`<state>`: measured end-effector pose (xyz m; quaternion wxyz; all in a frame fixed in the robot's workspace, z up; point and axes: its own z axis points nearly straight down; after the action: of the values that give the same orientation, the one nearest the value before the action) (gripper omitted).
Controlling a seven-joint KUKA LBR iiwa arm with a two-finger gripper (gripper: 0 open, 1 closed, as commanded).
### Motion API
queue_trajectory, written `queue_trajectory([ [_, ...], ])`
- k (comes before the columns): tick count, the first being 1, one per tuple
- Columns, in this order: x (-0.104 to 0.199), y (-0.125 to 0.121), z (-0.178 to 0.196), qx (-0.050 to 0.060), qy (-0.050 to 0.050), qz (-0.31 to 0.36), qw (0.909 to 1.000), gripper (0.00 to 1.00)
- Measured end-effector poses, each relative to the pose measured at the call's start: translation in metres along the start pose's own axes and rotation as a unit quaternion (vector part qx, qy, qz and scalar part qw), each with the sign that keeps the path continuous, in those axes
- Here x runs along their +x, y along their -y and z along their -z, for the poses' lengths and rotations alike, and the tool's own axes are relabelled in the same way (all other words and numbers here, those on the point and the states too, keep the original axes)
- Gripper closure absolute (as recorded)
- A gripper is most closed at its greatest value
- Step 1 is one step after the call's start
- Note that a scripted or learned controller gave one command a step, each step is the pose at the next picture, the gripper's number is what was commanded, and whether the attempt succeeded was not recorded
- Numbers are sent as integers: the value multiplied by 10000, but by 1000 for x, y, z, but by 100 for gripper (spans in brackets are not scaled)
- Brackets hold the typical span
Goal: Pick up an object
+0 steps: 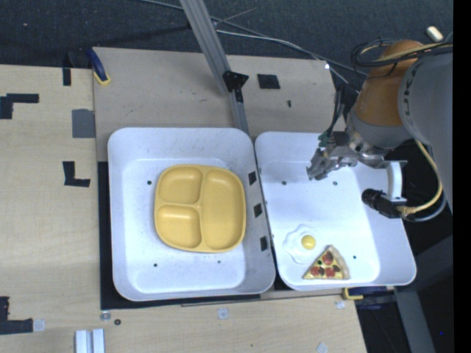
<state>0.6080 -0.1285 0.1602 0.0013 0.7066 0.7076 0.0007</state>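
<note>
A yellow three-compartment plate (pixel 200 208) lies in the left bin (pixel 132 153). In the right bin (pixel 283 153), near its front edge, sit a toy fried egg (pixel 302 243) and a toy pizza slice (pixel 327 265), side by side. My gripper (pixel 318 170) hangs over the back part of the right bin, well behind the egg and pizza. Nothing shows between its fingers.
A grey metal pole (pixel 213 43) slants down from the top to the gap between the bins. Black cables (pixel 294 46) run across the dark floor behind the bench. A black and white fitting (pixel 386 197) sticks out beside the wrist over the right bin.
</note>
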Motion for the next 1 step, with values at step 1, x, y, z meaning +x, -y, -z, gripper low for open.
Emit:
queue_trajectory([
  [1, 2, -2, 64, -9, 2, 3, 10000, 100],
])
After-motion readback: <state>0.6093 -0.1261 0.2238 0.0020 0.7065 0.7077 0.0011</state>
